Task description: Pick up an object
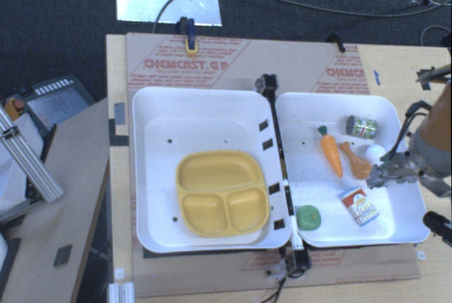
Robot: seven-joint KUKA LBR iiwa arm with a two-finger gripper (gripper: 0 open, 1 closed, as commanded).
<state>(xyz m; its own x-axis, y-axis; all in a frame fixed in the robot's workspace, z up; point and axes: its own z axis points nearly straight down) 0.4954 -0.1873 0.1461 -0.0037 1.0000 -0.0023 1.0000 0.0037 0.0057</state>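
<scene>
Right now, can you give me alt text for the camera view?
The end effector hovers in the right bin, beside a carrot, drumstick, can, small carton and green object. The left bin holds a yellow divided tray.

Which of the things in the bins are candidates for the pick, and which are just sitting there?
Candidates, all in the right bin near the gripper:
carrot
can
drumstick
white ball
small box
green disc

Just lying about:
yellow tray in the left bin
clamp on the board's far edge
</scene>
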